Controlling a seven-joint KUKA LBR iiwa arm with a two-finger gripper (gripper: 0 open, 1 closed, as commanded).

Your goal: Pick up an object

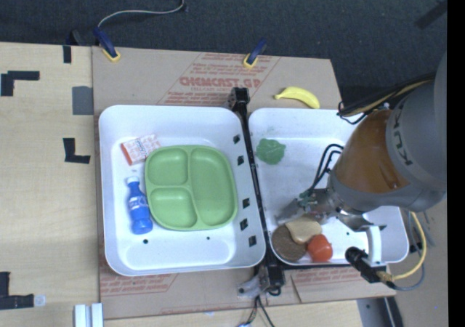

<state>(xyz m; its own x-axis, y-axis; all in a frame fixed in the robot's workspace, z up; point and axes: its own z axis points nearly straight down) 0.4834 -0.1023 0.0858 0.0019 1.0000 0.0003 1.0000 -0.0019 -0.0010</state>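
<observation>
My gripper (308, 207) hangs low over the front part of the right bin (290, 126), under the grey arm with its orange band (370, 155). Just in front of it lie a beige lump (303, 229), a brown disc (287, 247) and a red ball-like object (320, 248), packed close together in the bin's front corner. The gripper sits right above the beige lump; whether it touches it is unclear. A crumpled green object (270, 151) lies apart, toward the back left of the same bin.
The left bin (116, 129) holds a green divided plate (192, 187), a blue bottle (138, 207) and a red-and-white packet (139, 148). A yellow banana (296, 97) lies on the cardboard behind the right bin. A black divider (247, 166) separates the bins.
</observation>
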